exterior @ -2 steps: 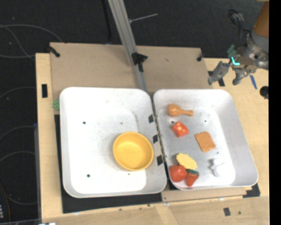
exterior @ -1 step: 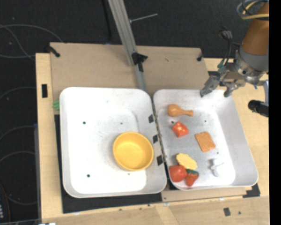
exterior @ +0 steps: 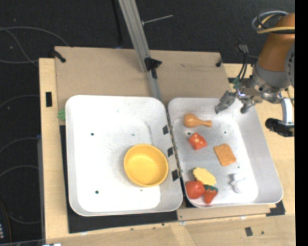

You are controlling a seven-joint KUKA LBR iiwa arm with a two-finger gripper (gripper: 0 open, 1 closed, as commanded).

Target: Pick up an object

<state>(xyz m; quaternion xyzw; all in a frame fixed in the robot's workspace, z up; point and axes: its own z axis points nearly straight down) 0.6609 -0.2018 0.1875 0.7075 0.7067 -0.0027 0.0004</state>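
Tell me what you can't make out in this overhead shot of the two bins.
- Arm: its base side is cut off at the camera view's right.
- Small grey-white item in the right bin: too small and pale against the white to identify.
- Red pieces at that bin's near edge: bunched under the yellow piece, so their shapes stay unclear.

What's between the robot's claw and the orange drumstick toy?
Just bare white bin floor. In the camera view, the end effector hovers up-right of the drumstick, with nothing between them.
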